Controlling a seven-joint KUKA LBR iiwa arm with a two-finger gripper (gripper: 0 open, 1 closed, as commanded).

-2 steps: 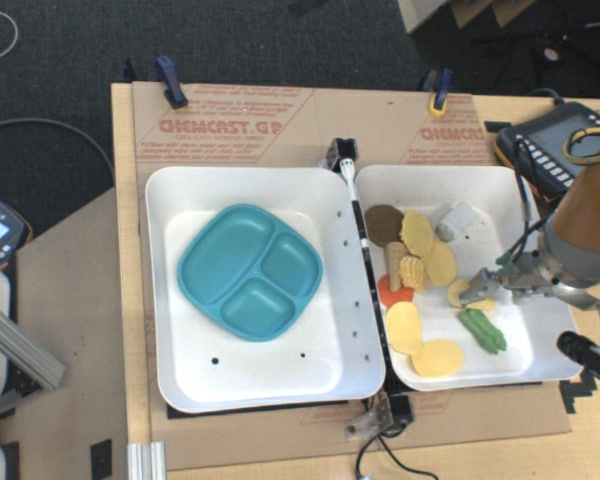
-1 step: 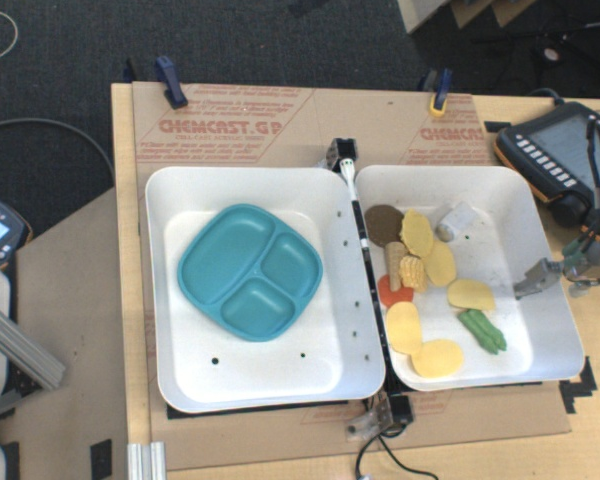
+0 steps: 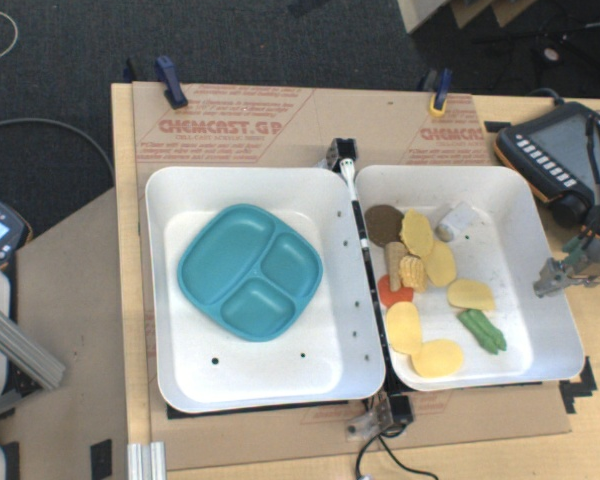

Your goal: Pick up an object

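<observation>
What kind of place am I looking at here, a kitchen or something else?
Most likely a robot test bench, not a kitchen: two white bins sit clamped to a board, holding toy food and a teal divided plate, with a control pendant nearby.

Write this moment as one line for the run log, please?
gripper: at right bin's right rim, fingers unclear | held: nothing seen | food pieces: in right bin | teal tray: left bin

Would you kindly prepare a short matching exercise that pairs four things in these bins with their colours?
Things:
1. divided plate in the left bin
2. bean-shaped piece in the right bin
3. round piece at the right bin's upper left
4. small block at the right bin's top

Colours:
A. brown
B. teal
C. pale grey
D. green

Pairs: 1-B, 2-D, 3-A, 4-C
</observation>
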